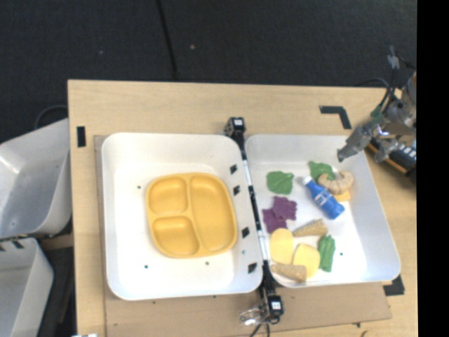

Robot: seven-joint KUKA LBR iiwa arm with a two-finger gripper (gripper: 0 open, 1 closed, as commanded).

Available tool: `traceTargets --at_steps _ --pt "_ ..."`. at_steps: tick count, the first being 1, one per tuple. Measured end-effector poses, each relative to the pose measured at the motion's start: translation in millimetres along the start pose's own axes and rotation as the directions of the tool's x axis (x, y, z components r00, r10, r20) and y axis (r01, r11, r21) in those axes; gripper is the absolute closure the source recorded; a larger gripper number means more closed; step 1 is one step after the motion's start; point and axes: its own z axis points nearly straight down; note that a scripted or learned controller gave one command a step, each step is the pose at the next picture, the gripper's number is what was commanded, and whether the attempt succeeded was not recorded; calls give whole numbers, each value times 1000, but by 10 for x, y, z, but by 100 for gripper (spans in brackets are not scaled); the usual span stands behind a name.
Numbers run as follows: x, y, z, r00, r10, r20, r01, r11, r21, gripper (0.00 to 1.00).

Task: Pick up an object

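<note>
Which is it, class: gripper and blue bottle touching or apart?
Apart. The camera view shows bare white bin floor between the gripper and the blue bottle.

A pale wooden bench [175,107] stands on dark speckled floor [210,27].

Two white bins [119,209] side by side; one yellow divided plate [191,213]; one blue bottle [323,197]; three green pieces [280,182]; one purple piece [279,213]; two yellow rounds [281,244]; two tan wedges [310,228]
</note>
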Motion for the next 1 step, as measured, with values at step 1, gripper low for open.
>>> traceTargets --at_steps 1 --pt "-9 7 -112 1000 -3 2 3 1000 -4 100"
